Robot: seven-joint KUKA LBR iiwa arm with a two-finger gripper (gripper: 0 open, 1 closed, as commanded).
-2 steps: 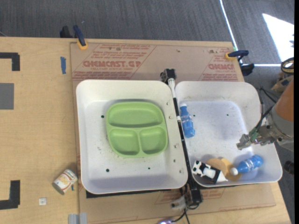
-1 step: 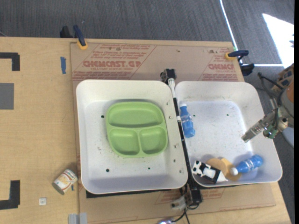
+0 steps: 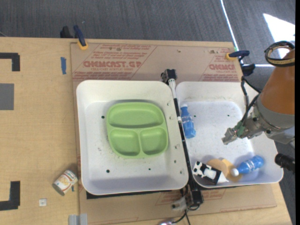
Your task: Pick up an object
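Two shallow white bins [image 3: 89, 125] side by side. Hovering over right bin's right edge, grey end effector [image 3: 233, 136], grip state impossible to tell; small blue plastic bottle [image 3: 249, 165] near front-right corner, within reach.

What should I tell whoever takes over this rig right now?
Gripper: hovering over the right white bin, mid-bin, nothing seen held.
Right bin: clear plastic bottle with blue label by the left wall; blue bottle-shaped toy, tan rounded piece and black-and-white toy along the near edge.
Left white bin: green divided plastic plate.
Small carton lies on the bench outside.
Done: nothing picked.
Left: grasp and lift one object.
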